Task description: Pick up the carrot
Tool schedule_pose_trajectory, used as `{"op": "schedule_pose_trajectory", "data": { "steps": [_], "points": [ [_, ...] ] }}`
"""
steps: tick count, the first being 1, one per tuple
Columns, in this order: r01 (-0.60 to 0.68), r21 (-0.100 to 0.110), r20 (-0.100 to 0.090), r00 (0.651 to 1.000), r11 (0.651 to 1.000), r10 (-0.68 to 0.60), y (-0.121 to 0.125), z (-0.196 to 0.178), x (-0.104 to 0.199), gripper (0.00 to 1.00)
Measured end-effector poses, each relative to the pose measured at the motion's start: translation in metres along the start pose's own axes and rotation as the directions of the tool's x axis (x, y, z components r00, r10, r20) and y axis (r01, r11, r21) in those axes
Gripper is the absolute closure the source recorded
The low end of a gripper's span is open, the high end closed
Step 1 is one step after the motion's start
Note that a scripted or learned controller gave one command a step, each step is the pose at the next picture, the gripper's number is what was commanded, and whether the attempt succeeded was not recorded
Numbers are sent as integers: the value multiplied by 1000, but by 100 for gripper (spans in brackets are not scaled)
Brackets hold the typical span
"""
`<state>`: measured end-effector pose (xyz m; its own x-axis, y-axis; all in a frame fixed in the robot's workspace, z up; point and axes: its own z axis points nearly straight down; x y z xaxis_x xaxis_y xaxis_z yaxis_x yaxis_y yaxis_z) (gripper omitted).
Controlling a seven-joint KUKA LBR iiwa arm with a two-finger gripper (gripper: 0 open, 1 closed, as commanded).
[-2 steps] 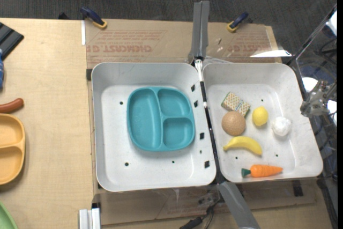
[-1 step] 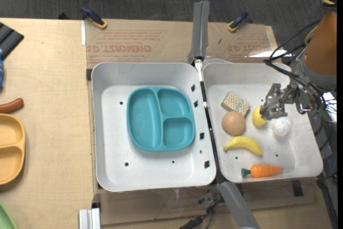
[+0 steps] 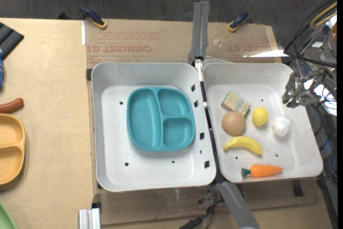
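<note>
— Where is the arm?

— It comes in from the right side of the view. The tool hangs low at that side, a dark metal shape with cables around it.

— Does the tool hold something?

— I see nothing between its fingers, but they are too small and blurred to judge how they stand.

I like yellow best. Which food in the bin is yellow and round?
The lemon, beside the brown ball. The banana is yellow too, but long and curved, and the carrot is orange.
</note>
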<state>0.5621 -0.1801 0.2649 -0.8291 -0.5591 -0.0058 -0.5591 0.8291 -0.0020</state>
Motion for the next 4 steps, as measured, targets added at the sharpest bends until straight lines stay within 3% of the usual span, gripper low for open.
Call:
{"op": "schedule_pose_trajectory", "data": {
  "steps": [1, 2, 3, 4],
  "points": [
    [-11, 0, 0, 1000, 1000, 11, -46, 13, 5, 100],
    [276, -5, -2, 961, 961, -276, 45, 76, -36, 100],
    [578, -1, 2, 816, 816, -578, 38, 45, -59, 100],
    [540, -1, 1, 842, 842, -540, 45, -67, -11, 100]
  ]
}}
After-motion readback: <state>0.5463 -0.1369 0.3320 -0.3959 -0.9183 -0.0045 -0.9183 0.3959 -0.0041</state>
